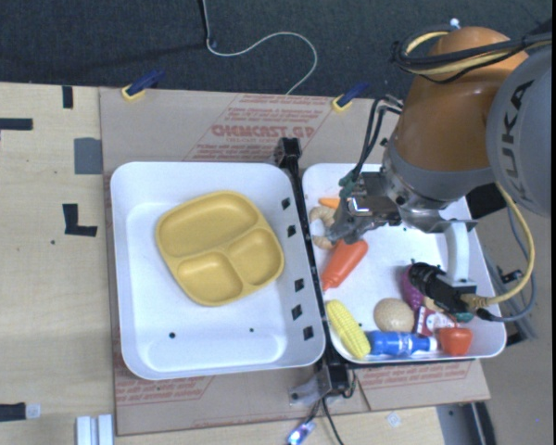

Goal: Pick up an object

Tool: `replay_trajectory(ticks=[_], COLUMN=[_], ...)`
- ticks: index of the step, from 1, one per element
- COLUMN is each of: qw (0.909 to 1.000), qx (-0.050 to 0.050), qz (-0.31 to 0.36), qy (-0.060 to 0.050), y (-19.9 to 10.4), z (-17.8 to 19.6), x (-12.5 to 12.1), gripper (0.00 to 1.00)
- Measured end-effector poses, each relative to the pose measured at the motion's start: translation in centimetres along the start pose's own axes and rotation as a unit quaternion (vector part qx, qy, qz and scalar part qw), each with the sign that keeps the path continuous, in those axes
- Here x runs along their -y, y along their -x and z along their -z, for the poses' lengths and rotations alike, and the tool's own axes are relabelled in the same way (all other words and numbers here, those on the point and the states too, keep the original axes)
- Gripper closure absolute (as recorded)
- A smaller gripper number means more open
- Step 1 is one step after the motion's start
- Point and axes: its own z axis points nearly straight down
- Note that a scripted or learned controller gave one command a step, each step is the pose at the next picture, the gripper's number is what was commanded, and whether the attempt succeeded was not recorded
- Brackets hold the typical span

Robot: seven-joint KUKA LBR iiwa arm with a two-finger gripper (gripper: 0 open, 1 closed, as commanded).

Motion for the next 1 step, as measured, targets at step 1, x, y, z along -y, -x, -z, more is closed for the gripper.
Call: replay_trajectory(ticks=[1], qw=[1.0000], qx=[0.001], qz=[-0.003], qy=[0.001], y=[-2.35], z=[11.71], x=[1.78], gripper=[1.00])
